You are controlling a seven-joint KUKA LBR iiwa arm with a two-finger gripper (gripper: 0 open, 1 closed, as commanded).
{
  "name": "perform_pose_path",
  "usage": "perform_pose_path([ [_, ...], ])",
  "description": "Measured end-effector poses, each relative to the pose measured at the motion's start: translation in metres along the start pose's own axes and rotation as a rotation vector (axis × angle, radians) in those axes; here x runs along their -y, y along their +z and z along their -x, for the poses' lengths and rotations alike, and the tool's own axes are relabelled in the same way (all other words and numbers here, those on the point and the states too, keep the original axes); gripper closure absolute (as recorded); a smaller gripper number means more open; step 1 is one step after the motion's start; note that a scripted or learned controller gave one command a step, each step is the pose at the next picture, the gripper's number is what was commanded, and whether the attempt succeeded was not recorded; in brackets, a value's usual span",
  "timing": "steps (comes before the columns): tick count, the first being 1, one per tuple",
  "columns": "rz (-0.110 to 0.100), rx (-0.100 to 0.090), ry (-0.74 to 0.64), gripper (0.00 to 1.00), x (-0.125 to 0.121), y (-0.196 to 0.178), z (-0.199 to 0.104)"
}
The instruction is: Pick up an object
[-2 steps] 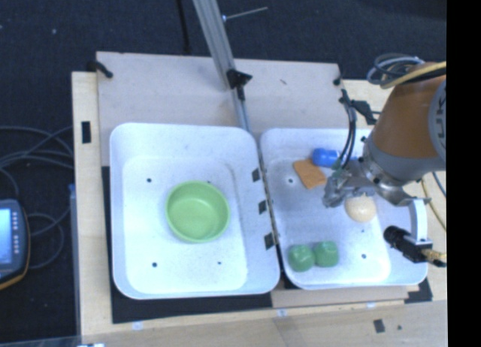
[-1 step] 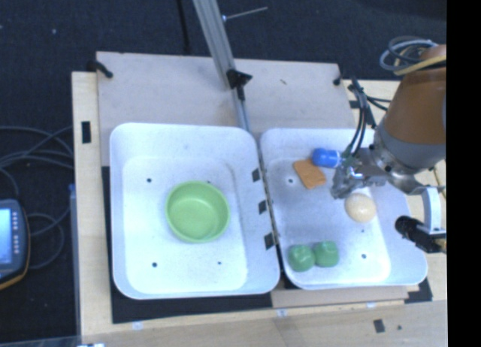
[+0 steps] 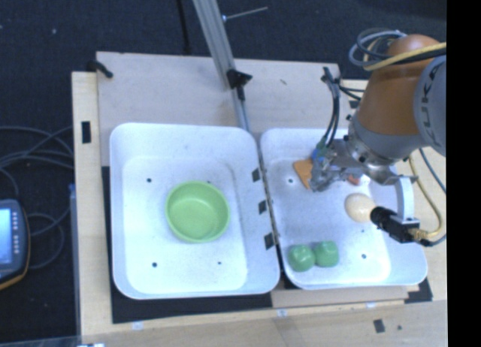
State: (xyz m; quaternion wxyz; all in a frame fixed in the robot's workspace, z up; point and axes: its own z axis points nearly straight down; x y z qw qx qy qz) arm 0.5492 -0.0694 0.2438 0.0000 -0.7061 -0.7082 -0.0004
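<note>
- Bowl [image 3: 197,211]: green, upright, near the middle of the left bin [image 3: 135,263]; nothing close to it, well apart from the arm
- Right bin [image 3: 285,150]: touching the left bin along their shared edge; holds every other loose item
- Green block [image 3: 314,255]: two rounded lobes side by side, near the front wall of the right bin, apart from the gripper
- Orange piece [image 3: 303,170]: flat, toward the back of the right bin, partly hidden under the gripper, so its full outline is unclear
- Gripper [image 3: 325,174]: low over the bin, just beside or touching the orange piece; whether its fingers are spread or pressed together cannot be told, and nothing is seen pinched
- Egg [image 3: 359,206]: pale, rounded, right of the gripper and in front of the wrist
- Arm [image 3: 391,116]: enters from the right, orange band uppermost, wrist pointing steeply down into the bin
- Step, as judged: the approach to a grasp, the orange piece being the likely target; no lift yet
- Next move, as judged: fingers must straddle the flat piece, meet on its edges, then rise; a thin piece lying flat may slip out
</note>
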Motion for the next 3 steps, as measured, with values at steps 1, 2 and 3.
perform_pose_path([
  [1, 0.000, 0.000, -0.001, 1.00, -0.035, -0.001, -0.049],
  [2, -0.001, 0.000, 0.000, 1.00, -0.059, 0.011, -0.096],
  [3, 0.000, 0.000, 0.001, 1.00, -0.091, 0.004, -0.131],
])
